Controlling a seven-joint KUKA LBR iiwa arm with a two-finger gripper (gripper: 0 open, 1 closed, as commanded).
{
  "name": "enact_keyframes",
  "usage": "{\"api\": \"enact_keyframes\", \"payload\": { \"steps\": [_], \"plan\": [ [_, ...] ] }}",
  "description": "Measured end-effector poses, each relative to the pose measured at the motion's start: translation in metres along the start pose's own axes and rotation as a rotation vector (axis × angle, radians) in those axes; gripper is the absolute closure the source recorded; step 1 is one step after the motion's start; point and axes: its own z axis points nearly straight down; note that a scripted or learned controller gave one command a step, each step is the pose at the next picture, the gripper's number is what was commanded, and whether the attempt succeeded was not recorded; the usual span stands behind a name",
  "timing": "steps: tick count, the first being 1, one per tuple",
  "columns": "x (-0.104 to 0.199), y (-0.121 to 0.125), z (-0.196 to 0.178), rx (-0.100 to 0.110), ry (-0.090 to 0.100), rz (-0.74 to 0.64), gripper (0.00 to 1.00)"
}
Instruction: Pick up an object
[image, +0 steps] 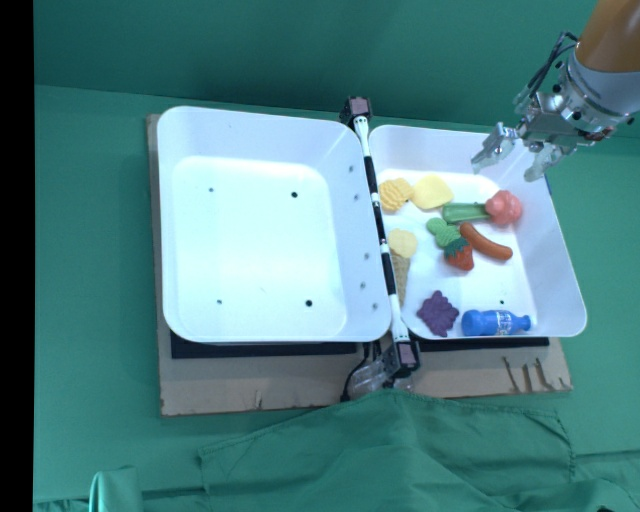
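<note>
The right bin (560, 290) holds a scatter of small toy foods. A pink radish with a green stalk (490, 209) lies toward the far right side, with a red sausage (486, 242) just near of it and a strawberry (458, 255) touching the sausage's left end beside a green leafy piece (441, 231). At the far left lie a yellow waffle (396, 193) and a yellow chip-like piece (432, 192). An ice-cream cone (401, 260) rests along the left wall, and purple grapes (437, 313) and a blue bottle (495, 322) sit at the near edge.

The gripper (519, 153) hangs above the bin's far right corner, fingers spread and holding nothing, well apart from the toys. The arm is cut off by the upper right edge.

The left bin (190, 150) shows only small dark dots. A green cloth (400, 455) lies in front.
</note>
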Motion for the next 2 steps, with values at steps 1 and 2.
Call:
{"api": "enact_keyframes", "payload": {
  "steps": [1, 2],
  "plan": [
    [-0.009, -0.033, -0.005, 0.0, 0.001, 0.001, 0.0],
    [-0.016, -0.007, 0.095, 0.006, 0.0, 0.0, 0.0]
  ]
}}
